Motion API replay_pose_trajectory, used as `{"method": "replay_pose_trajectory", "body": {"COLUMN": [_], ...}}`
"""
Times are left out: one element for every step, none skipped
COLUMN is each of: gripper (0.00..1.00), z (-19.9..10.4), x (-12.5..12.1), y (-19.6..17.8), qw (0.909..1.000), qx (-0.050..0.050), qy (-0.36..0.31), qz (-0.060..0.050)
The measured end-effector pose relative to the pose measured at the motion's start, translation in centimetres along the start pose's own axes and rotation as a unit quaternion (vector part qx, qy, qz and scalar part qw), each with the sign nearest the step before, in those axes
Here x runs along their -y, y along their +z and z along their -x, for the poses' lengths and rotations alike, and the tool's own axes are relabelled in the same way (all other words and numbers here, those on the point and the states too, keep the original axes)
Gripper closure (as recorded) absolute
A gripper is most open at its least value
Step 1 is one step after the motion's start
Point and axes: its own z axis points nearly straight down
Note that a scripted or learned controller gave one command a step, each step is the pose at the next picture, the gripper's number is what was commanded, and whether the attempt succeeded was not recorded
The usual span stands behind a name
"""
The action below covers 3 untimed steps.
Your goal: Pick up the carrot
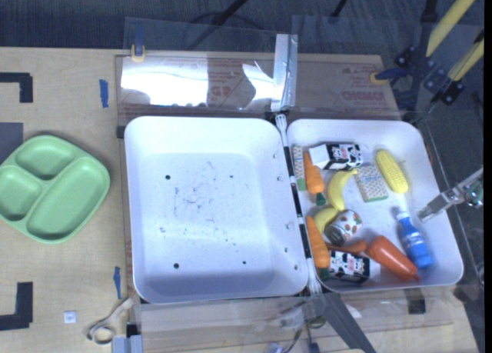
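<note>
lowest in the frame, a loop of tan string or band (104,328) lies on the pale wooden counter (61,282), far to the left of the hand. the metallic two-finger hand (448,199) enters at the right edge, slim and shiny, hanging over the right rim of the right shallow white plastic bin (442,161); whether its fingers are apart or together i cannot tell, and nothing shows between them.

just left of and below the hand lies a small blue plastic bottle with a white cap (413,241). further down and left rests the fat orange tapered carrot (390,258), smooth and glossy, its thick end toward the bottle and its tip pointing left, near the bin's front wall. a black-and-white printed carton (347,265) lies against the carrot's tip, and a round printed can (342,226) sits above it. a curved yellow banana (338,188), a bumpy yellow corn cob (391,171) and a flat speckled sponge-like pad (371,184) lie left of and above the hand. two slimmer orange carrot-like pieces (313,177) lie along the bin's left wall.

beyond them is the left shallow white bin (138,190), its floor scuffed with faint blue marks. a pale green three-compartment plastic tray (51,188) sits furthest left on the counter.
</note>
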Motion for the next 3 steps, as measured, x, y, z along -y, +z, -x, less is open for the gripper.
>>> {"method": "replay_pose_trajectory", "body": {"gripper": [0.0,0.0,0.0], "z": [0.5,0.7,-1.2], "x": [0.2,-1.1,-0.5], "y": [-8.8,13.9,-2.6], "qw": [0.9991,0.9937,0.9775], "qx": [0.0,-0.001,0.0], "qy": [-0.042,-0.112,-0.211], "qz": [0.0,0.0,0.001]}}
